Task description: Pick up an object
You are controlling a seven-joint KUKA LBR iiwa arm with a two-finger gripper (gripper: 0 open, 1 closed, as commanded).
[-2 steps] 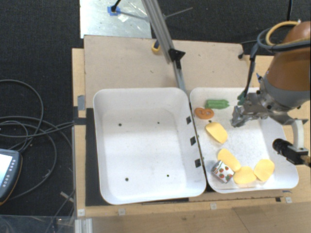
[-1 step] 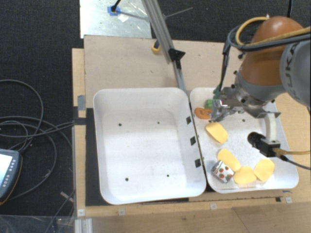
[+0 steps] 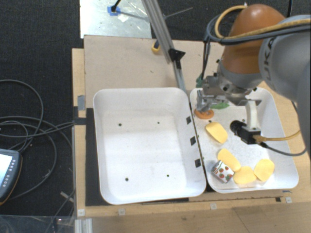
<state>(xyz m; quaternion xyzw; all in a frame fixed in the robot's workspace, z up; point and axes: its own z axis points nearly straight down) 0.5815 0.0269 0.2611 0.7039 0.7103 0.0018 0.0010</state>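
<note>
Lying lowest in the right bin [image 3: 284, 178] are one spotted white cube [image 3: 222, 171] and four yellow pieces [image 3: 245, 175], the highest near mid-frame. Above them sits one orange disc [image 3: 204, 113] directly under the claw [image 3: 206, 102], whose grip state I cannot tell. Left bin [image 3: 102, 130] beside it.

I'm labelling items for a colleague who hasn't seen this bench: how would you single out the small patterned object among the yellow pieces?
Look in the right white bin, at its near left corner. There, left of the yellow pieces, lies a small patterned can. It alone is white with red and green marks; its neighbours are plain yellow.
</note>
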